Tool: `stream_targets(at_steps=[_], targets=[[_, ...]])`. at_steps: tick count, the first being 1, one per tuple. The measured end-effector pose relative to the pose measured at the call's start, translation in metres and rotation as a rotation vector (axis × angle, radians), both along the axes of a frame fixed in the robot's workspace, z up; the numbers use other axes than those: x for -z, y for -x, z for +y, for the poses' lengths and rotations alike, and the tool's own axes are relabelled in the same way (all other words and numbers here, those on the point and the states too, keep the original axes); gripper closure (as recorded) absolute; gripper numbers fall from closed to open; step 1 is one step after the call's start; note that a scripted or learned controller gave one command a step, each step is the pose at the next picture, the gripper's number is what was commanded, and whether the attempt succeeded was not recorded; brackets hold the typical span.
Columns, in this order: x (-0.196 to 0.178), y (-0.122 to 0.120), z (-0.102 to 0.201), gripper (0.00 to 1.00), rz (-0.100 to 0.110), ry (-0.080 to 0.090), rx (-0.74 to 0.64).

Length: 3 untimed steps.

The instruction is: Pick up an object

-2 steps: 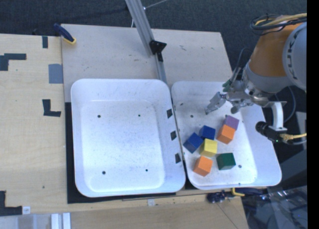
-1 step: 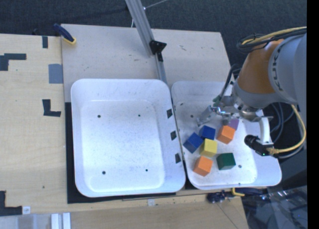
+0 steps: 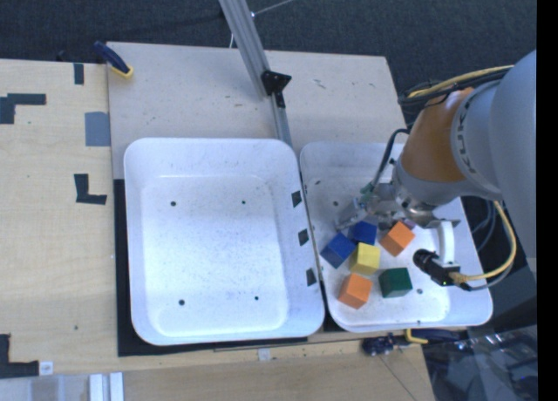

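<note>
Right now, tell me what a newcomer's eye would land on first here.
A cluster of small coloured cubes, blue, yellow, orange and green, sits in the right shallow white bin. The grey arm with its orange band reaches in over them, its gripper low beside the blue cube.

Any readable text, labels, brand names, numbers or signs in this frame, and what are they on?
None can be read.
The dark tape marks on the wooden bench are plain shapes, not letters.
The coloured blocks in the right bin show bare faces.
The arm shows no legible marking.
</note>
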<state>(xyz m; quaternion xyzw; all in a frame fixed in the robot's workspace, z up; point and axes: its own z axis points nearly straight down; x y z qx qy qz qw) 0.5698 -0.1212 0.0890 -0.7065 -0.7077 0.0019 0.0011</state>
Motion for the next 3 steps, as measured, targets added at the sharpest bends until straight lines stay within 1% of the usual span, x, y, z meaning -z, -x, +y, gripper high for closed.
stream_targets(at_steps=[1,2,3], targets=[[-0.012,-0.001,0.001,1.0,-0.001,-0.002,-0.001],[-0.073,-0.007,-0.002,1.0,-0.009,0.0,0.0],[-0.119,-0.009,0.007,1.0,-0.008,-0.001,-0.001]])
